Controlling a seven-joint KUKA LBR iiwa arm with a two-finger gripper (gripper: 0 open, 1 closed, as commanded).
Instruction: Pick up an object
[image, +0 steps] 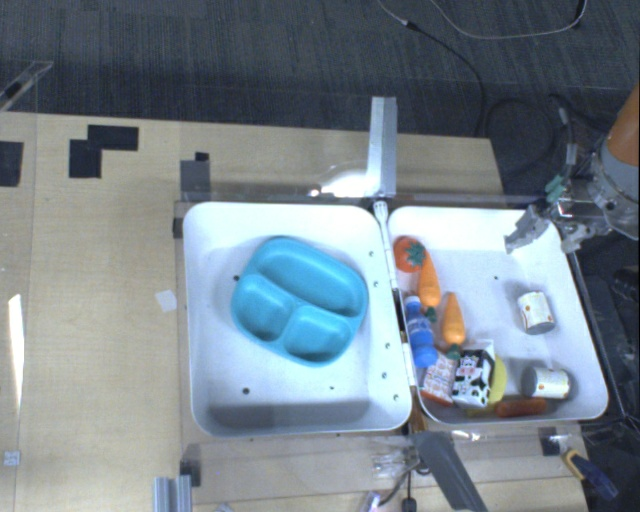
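Nearest the camera, along the right bin's (590, 330) front edge, a silver can (548, 382) lies beside a black-and-white cow-patterned packet (470, 377). Just behind, a blue bottle (420, 335) and two orange carrots (441, 302) crowd the dividing wall, and a second silver can (535, 310) sits apart, mid-bin. The left bin (205, 300) holds a blue divided plate (298, 298). Farthest back, the end effector (527, 228) hangs over the right bin's far corner, gripping nothing; whether it is spread or pressed together is unclear, perhaps from blur
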